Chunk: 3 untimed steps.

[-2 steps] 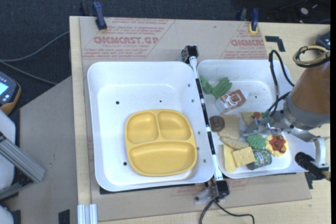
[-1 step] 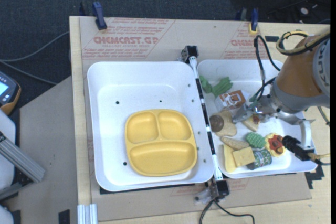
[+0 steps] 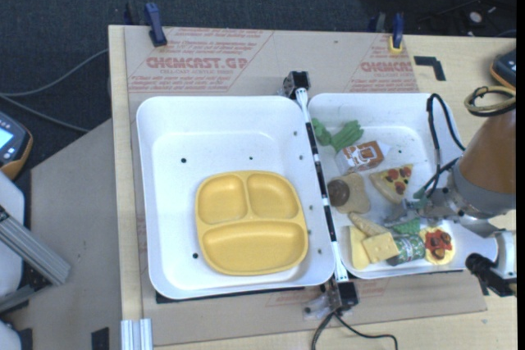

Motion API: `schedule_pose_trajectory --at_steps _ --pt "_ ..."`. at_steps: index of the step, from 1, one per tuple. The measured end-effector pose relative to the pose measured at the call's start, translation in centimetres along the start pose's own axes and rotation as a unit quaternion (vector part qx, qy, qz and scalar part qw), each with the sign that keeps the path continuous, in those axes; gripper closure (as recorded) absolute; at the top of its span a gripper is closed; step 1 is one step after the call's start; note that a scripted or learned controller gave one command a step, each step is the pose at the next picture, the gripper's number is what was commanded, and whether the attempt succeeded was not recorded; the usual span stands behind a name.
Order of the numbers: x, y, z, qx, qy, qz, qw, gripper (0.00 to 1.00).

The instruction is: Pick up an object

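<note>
camera view: gripper low among toy food in the right bin; its grip state can't be told.

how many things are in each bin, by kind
yellow divided plate in the left bin: 1
toy food pieces, such as the pizza slice and the cheese, in the right bin: about 8, some overlapping
total: about 9

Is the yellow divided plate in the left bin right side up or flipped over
Right side up: the yellow plate shows its three hollow compartments facing the camera, lying flat in the left bin.
</note>
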<state>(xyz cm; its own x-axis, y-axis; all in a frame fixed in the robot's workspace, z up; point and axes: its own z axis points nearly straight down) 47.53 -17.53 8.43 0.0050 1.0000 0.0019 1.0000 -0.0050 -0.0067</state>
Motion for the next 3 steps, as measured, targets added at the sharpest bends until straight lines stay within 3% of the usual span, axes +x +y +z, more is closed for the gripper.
schedule_pose_trajectory --at_steps 1,2,3 --pt "0.2 0.4 -1.0 -0.004 -0.001 -0.002 1.0 1.0" --pt "7.3 2.9 -6.9 -0.007 0.0 -0.007 1.0 1.0" --pt "13.7 8.8 -12.8 -0.009 -0.001 -0.007 0.9999 1.0"
